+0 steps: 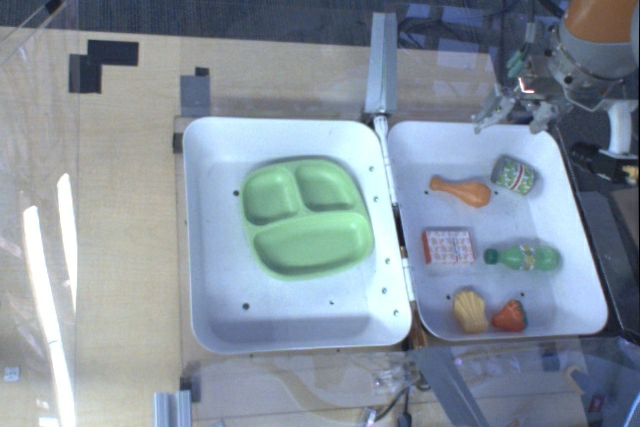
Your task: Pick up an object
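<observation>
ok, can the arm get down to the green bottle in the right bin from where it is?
Probably yes. The green bottle lies on its side with open floor around it, apart from the red-and-white box and the strawberry. The end effector hangs above the bin's far rim, nothing between them.

The wooden table (120, 215) carries two shallow white bins side by side: the left bin (215, 315) toward the middle, the right bin (580, 300) near the right edge, their rims touching. Black tape marks (98, 62) sit near the far left corner.
</observation>
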Robot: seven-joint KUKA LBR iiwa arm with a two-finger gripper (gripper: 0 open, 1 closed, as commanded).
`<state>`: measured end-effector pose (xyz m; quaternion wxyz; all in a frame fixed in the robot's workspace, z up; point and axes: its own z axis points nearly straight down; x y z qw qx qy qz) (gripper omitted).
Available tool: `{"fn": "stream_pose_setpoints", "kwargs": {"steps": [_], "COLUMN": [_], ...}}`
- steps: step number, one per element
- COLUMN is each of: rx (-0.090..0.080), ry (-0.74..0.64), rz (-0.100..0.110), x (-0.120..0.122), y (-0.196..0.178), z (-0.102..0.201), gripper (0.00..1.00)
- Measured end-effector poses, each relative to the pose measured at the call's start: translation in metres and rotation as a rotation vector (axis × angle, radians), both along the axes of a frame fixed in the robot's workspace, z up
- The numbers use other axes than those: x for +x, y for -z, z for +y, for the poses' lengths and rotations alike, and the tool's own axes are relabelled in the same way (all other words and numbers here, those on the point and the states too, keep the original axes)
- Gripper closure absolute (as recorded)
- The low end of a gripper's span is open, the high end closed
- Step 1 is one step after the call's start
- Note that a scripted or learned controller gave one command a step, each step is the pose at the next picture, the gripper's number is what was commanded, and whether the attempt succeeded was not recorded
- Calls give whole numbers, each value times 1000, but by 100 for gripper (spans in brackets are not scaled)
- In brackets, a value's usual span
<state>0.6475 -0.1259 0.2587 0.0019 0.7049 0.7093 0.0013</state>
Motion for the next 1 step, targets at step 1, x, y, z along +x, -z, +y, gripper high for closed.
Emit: {"fn": "stream_pose_setpoints", "kwargs": {"steps": [1], "rx": [0], "ry": [-118], "rz": [1], "x": [-3], "y": [101], "z": [-46], "gripper": [0]}}
